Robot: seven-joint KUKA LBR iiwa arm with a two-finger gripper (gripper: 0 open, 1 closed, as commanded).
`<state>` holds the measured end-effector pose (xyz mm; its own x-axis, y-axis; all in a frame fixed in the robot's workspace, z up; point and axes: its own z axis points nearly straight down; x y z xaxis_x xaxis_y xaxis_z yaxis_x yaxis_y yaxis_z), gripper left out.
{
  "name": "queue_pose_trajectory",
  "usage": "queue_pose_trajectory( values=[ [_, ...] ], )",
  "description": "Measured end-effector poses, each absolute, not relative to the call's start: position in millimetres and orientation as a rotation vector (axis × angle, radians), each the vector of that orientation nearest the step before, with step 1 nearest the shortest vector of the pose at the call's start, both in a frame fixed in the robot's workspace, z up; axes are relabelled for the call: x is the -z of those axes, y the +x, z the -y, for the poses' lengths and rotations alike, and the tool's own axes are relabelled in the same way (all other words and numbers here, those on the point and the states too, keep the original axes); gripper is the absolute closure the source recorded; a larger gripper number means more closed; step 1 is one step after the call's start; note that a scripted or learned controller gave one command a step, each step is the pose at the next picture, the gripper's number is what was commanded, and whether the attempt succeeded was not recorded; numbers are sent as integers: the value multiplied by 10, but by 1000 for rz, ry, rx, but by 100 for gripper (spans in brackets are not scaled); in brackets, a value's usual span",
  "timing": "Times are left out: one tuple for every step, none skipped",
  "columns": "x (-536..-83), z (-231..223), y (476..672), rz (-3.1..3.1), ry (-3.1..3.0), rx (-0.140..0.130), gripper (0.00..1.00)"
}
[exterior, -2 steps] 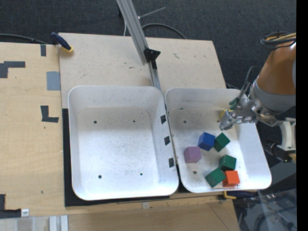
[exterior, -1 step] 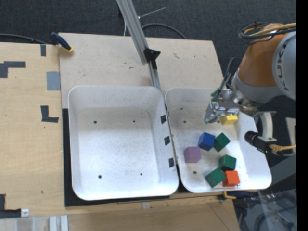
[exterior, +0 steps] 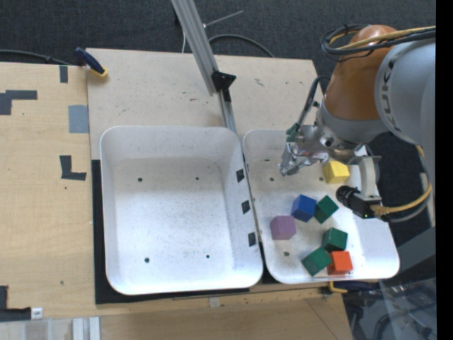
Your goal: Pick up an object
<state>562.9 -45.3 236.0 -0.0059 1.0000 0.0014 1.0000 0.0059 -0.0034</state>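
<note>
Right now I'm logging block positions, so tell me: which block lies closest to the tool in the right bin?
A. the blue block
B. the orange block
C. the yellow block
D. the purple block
C: the yellow block sits just right of the tool, nearer than the blue block.

Single fixed camera above the bench [exterior: 42,154], looking down at a slant on both bins [exterior: 106,144], arm [exterior: 396,69] entering from right

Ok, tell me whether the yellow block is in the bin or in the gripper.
In the bin. The yellow block lies on the right bin's floor beside the gripper, not between its fingers.
</note>
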Motion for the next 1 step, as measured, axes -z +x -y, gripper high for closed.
queue_pose_trajectory(
  values=[
    [-2247,-49,5815,2227,-2212,-5,100]
  ],
)
